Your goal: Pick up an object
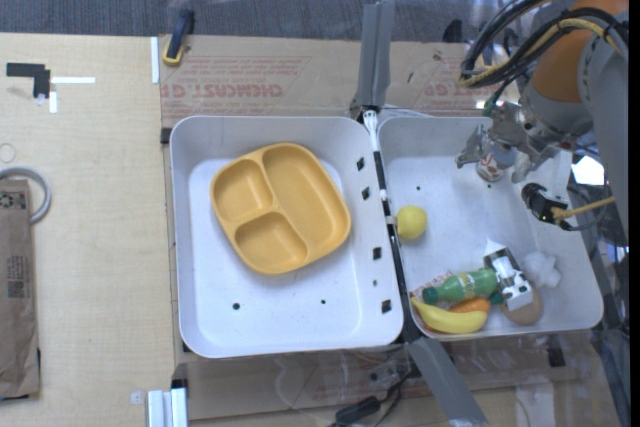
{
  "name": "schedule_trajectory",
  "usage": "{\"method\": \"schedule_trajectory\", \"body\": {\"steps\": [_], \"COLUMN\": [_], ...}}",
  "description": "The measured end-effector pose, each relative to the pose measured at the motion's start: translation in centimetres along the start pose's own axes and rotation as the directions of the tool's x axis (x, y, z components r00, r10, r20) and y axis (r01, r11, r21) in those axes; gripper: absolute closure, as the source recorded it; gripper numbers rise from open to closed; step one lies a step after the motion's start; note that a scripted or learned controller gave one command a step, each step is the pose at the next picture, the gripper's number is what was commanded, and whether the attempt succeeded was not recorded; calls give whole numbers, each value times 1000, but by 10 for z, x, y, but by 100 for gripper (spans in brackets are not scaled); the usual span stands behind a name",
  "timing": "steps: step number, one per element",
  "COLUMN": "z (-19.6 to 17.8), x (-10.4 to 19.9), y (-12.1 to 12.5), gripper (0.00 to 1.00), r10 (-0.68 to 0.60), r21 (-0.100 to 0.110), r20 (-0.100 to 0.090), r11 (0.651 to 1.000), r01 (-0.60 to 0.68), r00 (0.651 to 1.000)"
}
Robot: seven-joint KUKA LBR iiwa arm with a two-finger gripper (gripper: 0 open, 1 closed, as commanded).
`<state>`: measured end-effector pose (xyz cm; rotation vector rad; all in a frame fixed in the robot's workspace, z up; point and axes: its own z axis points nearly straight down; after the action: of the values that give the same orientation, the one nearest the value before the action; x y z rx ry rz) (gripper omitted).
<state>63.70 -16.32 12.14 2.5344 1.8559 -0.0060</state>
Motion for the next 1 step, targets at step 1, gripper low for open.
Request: {"method": "schedule_trajectory", "body": {"steps": [1], "z": [29], "x": [-17], "y": [29], "gripper": [0], "r10": [-47], "r21": [-3], "r20": [0], "r11": [999], "r01": [47], "r00": [999]}}
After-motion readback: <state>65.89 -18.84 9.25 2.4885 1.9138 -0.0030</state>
